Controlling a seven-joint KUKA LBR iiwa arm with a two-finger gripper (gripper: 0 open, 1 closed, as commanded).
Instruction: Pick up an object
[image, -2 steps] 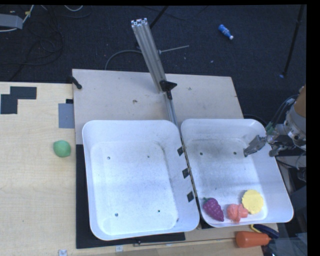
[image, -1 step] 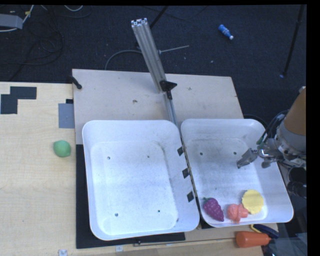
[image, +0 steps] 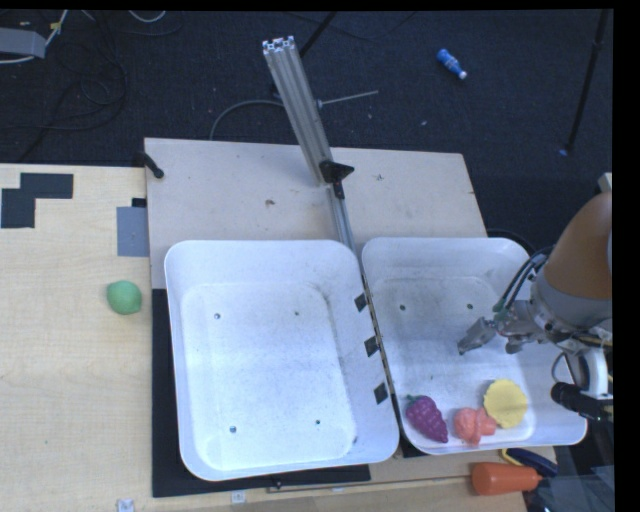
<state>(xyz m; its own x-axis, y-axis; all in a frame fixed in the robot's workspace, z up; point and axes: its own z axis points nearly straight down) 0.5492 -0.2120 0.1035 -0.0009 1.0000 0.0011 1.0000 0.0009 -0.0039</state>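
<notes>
Three small toys lie along the front edge of the right bin (image: 440, 262): a purple grape bunch (image: 427, 418), a pink-orange lump (image: 473, 424) and a yellow piece (image: 506, 402). My gripper (image: 495, 342) hangs over the right half of that bin, above and behind the yellow piece. Its fingers are spread open with nothing between them. The grey arm and its orange band (image: 585, 255) come in from the right.
The left bin (image: 180, 262) sits beside the right one, with a row of black clips (image: 371, 345) between them. A green ball (image: 124, 297) rests on the wooden bench at the left. An orange object (image: 505, 478) lies outside the right bin's front edge.
</notes>
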